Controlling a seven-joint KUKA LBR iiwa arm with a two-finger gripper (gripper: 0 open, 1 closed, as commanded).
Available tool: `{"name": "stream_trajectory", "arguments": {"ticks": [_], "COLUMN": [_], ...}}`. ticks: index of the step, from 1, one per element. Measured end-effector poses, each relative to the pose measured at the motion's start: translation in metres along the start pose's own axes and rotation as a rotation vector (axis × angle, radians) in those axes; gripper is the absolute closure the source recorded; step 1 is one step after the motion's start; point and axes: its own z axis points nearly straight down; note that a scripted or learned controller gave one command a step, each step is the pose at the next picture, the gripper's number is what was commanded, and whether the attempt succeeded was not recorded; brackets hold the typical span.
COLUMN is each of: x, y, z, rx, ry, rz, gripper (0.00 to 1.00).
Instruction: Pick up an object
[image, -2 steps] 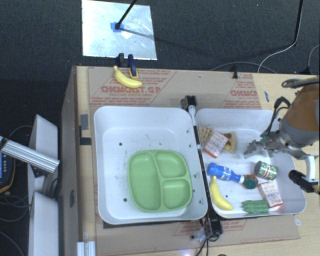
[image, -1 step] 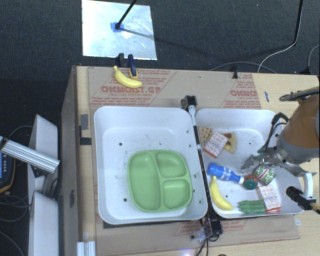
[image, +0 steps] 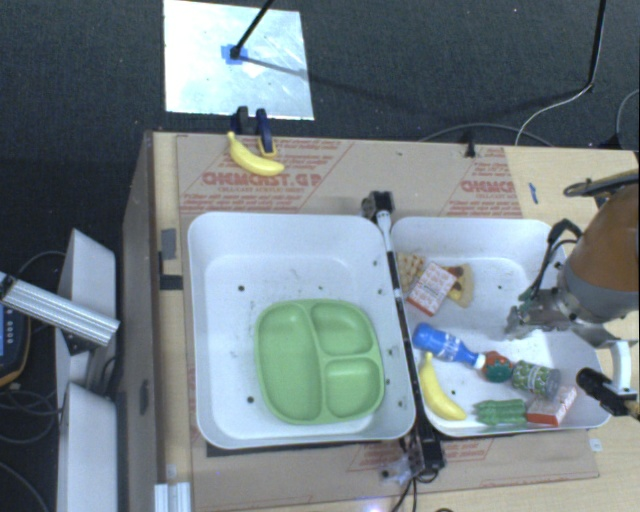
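Yellow banana lies low — your gripper hangs above the bottle, grip state unclear — descend centred.

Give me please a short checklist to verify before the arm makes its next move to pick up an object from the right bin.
1. Objects to pick are present in the shallow white right bin: ok. A blue plastic bottle, a yellow toy banana and a green toy vegetable lie there.
2. Two-finger gripper is above the right bin: ok.
3. Gripper holds nothing yet: cannot tell, its fingers are not clear.
4. Gripper is directly over one object: not ok, it hangs over bare floor beside a small green jar.
5. Objects are apart enough for a clean grasp: not ok, they crowd along the front wall.
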Motion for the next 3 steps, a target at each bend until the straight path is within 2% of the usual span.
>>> {"name": "stream_trajectory", "arguments": {"ticks": [1, 2, 3], "x": [0.067, 0.066, 0.071], "y": [0.12, 0.119, 0.124], "z": [-0.056, -0.055, 0.008], "rx": [0.001, 0.004, -0.001], "ry": [0.002, 0.001, -0.001], "rz": [-0.003, -0.003, -0.003], "gripper": [1.0, 0.0, 0.0]}}
